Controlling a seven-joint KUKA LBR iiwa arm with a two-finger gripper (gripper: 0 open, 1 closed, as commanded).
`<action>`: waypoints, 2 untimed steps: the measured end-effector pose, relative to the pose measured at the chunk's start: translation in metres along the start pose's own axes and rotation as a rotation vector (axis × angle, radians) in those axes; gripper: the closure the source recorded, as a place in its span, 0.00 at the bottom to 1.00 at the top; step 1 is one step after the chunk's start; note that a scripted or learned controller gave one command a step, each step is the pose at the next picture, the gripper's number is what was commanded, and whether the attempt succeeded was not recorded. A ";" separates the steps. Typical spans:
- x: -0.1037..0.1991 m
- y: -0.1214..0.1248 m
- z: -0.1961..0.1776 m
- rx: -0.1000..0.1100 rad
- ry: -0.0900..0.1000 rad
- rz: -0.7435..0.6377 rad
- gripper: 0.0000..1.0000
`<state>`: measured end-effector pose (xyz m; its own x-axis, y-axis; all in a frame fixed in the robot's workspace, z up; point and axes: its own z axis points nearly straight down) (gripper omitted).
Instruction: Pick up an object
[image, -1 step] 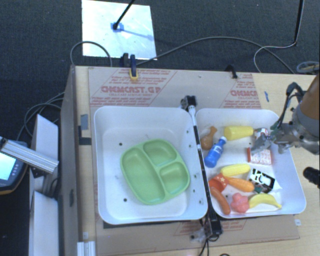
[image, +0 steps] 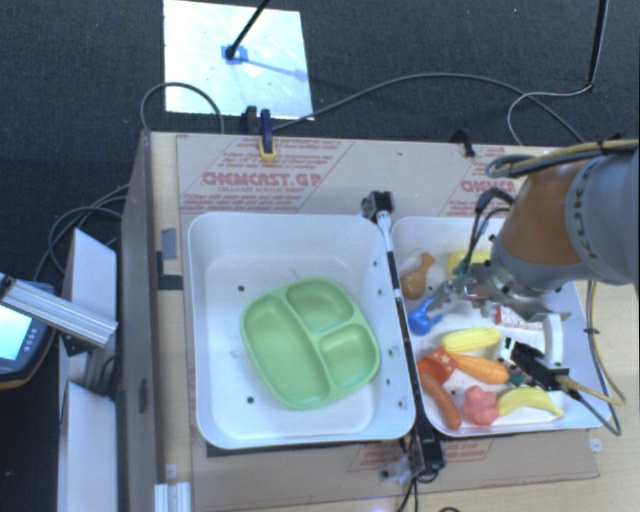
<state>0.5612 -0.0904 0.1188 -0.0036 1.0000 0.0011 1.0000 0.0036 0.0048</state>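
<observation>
In the camera view, two white bins are seen side by side on the bench. The left bin (image: 215, 300) holds a green divided plate (image: 310, 340), lying flat near its middle. The right bin (image: 580, 425) holds a heap of toy food: a drumstick (image: 418, 272) near its upper left, a blue piece (image: 422, 316) just below that, and toward the front a corn cob (image: 470, 341), a carrot (image: 478, 368), a red sausage (image: 440, 398), a pink piece (image: 480, 404) and a banana (image: 530, 402), packed close and partly touching.

The arm is reached in from the right, and its gripper (image: 462, 288) is set low over the right bin, just beside the blue piece and the drumstick. Whether the pincer is open or closed cannot be told, since it is hidden beneath the wrist.

No object is seen lifted clear of the bin; every toy lies on the bin floor. The task is judged to be at the approach or grasp stage, with closing and lifting left to be done.
</observation>
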 end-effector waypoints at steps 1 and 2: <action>0.002 0.079 0.039 0.029 0.003 0.006 0.00; -0.004 0.045 0.034 0.004 -0.001 0.002 0.00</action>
<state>0.6062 -0.0938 0.0846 -0.0015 1.0000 -0.0003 1.0000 0.0015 0.0011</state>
